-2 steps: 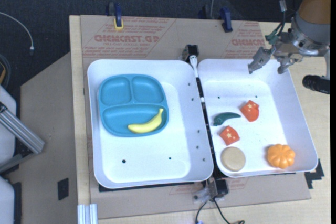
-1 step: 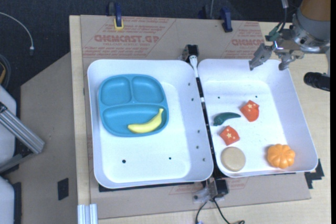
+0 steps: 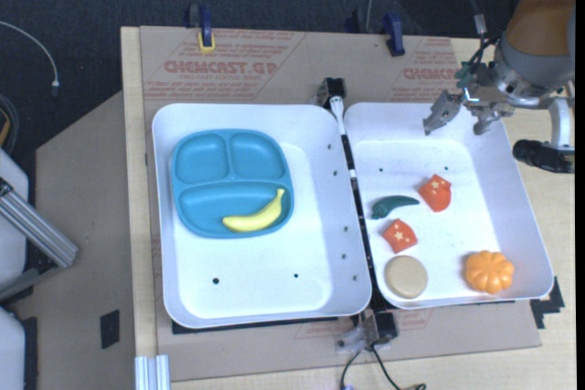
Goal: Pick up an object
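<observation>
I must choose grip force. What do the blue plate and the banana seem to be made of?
Blue plate: probably moulded plastic, with uniform colour, raised dividers and a soft sheen. Banana: likely a plastic toy, with even yellow, smooth, unmarked skin; real fruit cannot be excluded. It lies in the plate's lower compartment.

We see two white bins — the left bin point(image 3: 183, 288) and the right bin point(image 3: 521, 196) — of smooth, slightly glossy plastic. The blue plate point(image 3: 206, 164) looks like matt plastic; the banana point(image 3: 256, 213) and pumpkin point(image 3: 488, 271) have a soft plastic sheen. Under them lies a brown board point(image 3: 274, 59), papery and dull — printed in red. The tool point(image 3: 462, 116) looks like bare grey metal.
</observation>
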`<state>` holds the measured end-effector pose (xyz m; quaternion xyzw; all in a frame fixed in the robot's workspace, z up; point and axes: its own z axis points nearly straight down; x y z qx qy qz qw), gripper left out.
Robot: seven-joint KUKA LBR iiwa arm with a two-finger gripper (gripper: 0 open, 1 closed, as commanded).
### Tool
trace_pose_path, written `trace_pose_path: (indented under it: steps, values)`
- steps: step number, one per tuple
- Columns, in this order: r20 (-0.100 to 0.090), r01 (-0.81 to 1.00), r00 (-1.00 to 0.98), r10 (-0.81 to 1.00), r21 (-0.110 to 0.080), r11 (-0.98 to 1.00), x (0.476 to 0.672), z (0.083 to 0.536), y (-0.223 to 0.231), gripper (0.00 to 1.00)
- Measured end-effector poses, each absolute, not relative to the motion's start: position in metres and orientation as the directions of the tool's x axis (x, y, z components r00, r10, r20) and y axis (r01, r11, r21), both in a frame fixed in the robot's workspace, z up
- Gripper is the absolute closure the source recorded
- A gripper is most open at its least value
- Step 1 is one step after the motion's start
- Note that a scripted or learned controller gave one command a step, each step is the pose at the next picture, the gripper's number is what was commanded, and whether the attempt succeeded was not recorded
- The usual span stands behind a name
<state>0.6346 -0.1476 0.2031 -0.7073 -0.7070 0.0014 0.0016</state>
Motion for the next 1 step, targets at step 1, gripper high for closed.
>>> trace_pose_path:
  steps: [1]
  values:
    - [0.000, 1.000, 0.000, 1.000, -0.003, 0.000, 0.6402, 0.1428, -0.1484, 0.00]
